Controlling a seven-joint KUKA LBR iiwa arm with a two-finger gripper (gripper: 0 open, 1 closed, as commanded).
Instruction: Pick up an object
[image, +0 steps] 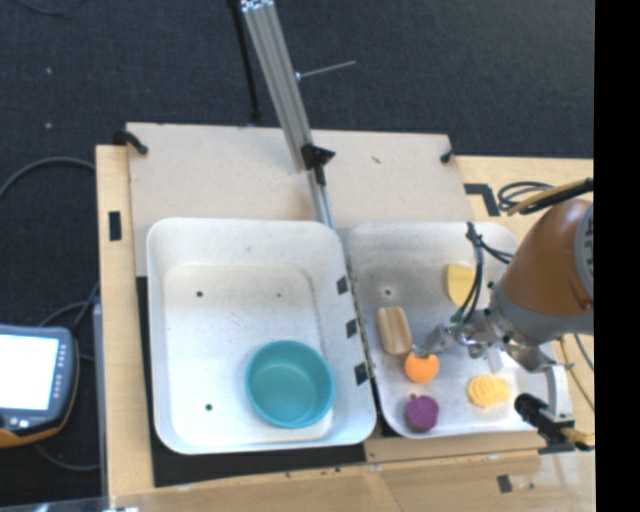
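Gripper (440, 341), grip state unclear, hovers just above orange fruit (421, 368) in right bin (400, 250); teal bowl (290, 383) in left bin (200, 250).

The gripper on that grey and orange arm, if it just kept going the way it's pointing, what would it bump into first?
Probably the orange toy fruit: the gripper sits just up and right of it, aimed down-left. Its height above the right bin is unclear, so this is a guess.

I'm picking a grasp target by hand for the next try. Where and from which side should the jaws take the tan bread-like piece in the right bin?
Probably from straight above, across the narrow middle of the tan bread piece. It lies flat and elongated, its long sides look free, and the orange fruit crowds only its lower end.
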